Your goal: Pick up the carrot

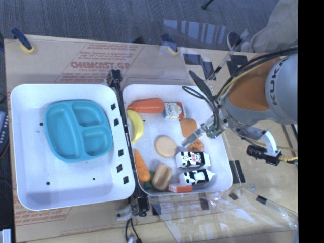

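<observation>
The carrot (141, 166) is a small tapered orange piece with a green end. It lies along the left wall of the right bin (221, 162), near the front. My gripper (191, 139) hangs over the right-hand part of that bin, above an orange wedge (188, 126) and just behind a cow-patterned carton (192, 159). It is well to the right of the carrot, with a round tan biscuit (165, 147) between them. Nothing can be seen held in it.
The right bin also holds a long orange-red piece (147, 105), a small carton (173, 110), a banana (134, 125), a bread roll (162, 176) touching the carrot's tip, and a second cow carton (196, 177). A blue divided plate (78, 130) sits in the left bin (25, 186).
</observation>
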`<state>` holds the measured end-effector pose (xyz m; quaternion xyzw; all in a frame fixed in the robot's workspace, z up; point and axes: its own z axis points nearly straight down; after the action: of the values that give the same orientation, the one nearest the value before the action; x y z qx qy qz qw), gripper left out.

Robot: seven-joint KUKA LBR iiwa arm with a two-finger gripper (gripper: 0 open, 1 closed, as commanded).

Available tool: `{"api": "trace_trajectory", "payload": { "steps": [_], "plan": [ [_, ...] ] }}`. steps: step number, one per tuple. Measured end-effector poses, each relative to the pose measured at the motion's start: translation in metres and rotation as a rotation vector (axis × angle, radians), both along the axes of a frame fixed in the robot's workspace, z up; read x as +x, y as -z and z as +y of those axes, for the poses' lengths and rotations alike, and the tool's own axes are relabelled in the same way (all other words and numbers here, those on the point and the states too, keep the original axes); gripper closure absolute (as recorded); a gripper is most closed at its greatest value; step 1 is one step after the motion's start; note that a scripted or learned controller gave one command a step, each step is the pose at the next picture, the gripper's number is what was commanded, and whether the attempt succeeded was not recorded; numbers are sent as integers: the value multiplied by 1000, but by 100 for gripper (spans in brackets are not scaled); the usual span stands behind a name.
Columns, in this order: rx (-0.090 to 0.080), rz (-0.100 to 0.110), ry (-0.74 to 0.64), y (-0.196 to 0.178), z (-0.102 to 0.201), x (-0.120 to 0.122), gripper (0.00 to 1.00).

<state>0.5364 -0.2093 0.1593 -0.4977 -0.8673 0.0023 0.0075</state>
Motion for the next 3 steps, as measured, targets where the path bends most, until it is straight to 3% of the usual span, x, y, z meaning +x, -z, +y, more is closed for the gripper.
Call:
{"api": "trace_trajectory", "payload": {
  "steps": [1,2,3],
  "plan": [
    [-8,-13,59,68,-1,42,0],
    [-9,-14,50,56,-1,43,100],
    [-10,-23,200,-78,39,35,100]
  ]
}}
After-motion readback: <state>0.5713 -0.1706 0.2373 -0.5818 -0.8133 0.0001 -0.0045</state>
